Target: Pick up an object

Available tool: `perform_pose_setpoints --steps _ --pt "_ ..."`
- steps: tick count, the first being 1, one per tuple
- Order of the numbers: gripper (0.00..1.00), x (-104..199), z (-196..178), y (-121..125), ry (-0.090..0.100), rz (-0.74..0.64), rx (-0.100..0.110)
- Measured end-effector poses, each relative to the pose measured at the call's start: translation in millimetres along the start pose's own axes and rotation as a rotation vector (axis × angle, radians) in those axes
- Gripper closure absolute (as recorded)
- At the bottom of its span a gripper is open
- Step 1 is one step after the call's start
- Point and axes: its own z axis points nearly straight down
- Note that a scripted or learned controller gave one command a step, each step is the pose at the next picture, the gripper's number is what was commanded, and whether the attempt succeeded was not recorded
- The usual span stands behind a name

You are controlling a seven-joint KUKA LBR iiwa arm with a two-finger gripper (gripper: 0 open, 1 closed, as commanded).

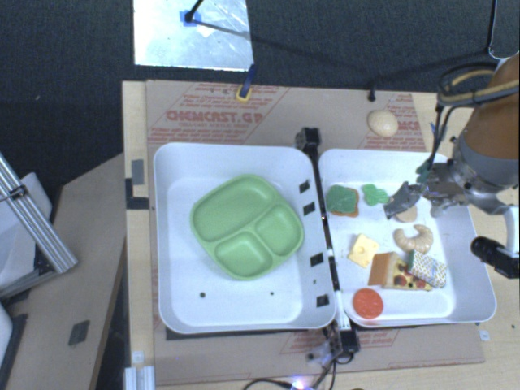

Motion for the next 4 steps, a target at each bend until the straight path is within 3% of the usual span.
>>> perform_pose_setpoints --steps 1,3,4 --pt "0.0 0.2 -5.9 2.2 -0.002 -0.003 -0.012" --pt "0.0 5.3 107.1 20.9 -0.001 0.0 -0.01" --pt "0.0 8.6 164.5 12.2 -0.001 0.0 -0.007"
